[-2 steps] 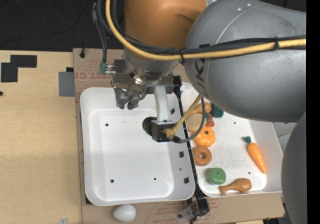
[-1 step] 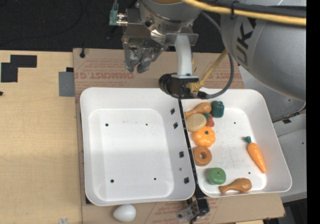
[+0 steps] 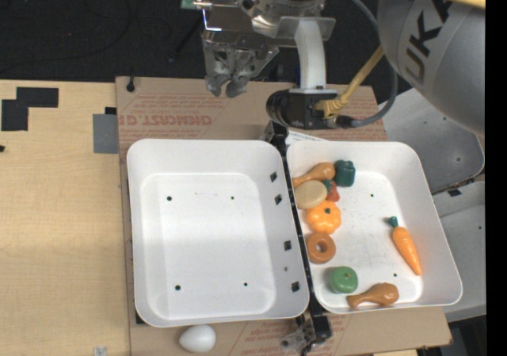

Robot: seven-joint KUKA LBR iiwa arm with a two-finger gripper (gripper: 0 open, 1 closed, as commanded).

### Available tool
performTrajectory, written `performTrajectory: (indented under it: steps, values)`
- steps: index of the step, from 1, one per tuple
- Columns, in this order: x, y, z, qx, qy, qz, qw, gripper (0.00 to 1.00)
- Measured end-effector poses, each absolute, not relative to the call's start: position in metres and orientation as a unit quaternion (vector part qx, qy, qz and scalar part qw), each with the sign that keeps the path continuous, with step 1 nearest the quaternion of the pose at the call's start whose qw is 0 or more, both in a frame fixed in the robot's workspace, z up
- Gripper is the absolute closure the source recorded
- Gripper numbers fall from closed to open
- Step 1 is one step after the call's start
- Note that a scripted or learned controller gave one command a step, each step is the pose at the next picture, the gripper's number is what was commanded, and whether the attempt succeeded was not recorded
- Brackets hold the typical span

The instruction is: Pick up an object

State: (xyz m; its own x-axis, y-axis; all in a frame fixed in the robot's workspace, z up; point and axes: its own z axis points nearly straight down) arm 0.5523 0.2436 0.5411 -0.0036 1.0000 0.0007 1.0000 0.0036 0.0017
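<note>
Below the raised claw [image 3: 230,83], well apart, lies the pumpkin [image 3: 324,218].

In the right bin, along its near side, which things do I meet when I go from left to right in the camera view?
Doughnut → green round piece → drumstick → carrot. The cluster at the far left corner overlaps, so I leave it out.
</note>
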Motion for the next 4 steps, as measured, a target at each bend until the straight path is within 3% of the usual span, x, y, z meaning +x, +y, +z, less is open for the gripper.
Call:
performTrajectory:
  steps: [1,2,3,4]
  values:
    - [0.473,0.243,0.44,0.706,0.708,-0.0077,-0.003,1.0]
    - [0.486,0.244,0.543,0.705,0.709,0.0034,0.001,1.0]
    - [0.485,0.245,0.537,0.705,0.709,-0.0024,-0.001,0.0]
    - [0.473,0.244,0.352,0.707,0.707,-0.0106,-0.003,0.0]
